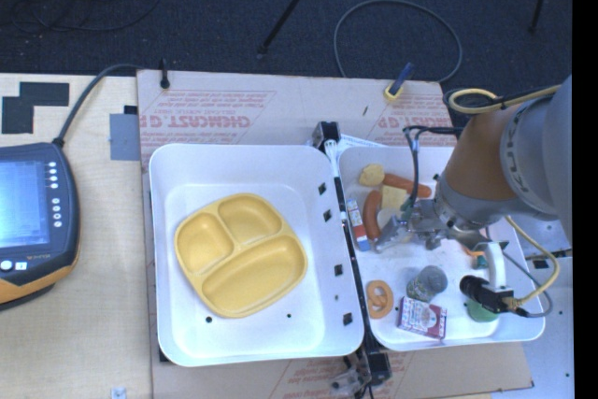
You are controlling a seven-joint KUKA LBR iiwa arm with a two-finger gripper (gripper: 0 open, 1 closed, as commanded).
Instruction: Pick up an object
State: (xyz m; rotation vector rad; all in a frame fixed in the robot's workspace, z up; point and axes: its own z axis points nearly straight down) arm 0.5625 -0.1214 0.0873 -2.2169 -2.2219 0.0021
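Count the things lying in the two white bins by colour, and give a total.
Yellow: 2, divided tray, small yellow piece
Orange-red: 2, sausages
Brown: 1, pretzel
Grey: 1, round lump
Red: 1, packet
Green: 1, piece
Total: 8

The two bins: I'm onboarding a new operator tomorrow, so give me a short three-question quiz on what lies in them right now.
1. True or false: the yellow divided tray lies in the left bin.
2. Which item lies nearest the right bin's front edge? A) hot dog B) pretzel C) red-and-white packet
3. Fill in: the gripper is over the ____ bin.

Key: 1 true; 2 C; 3 right.
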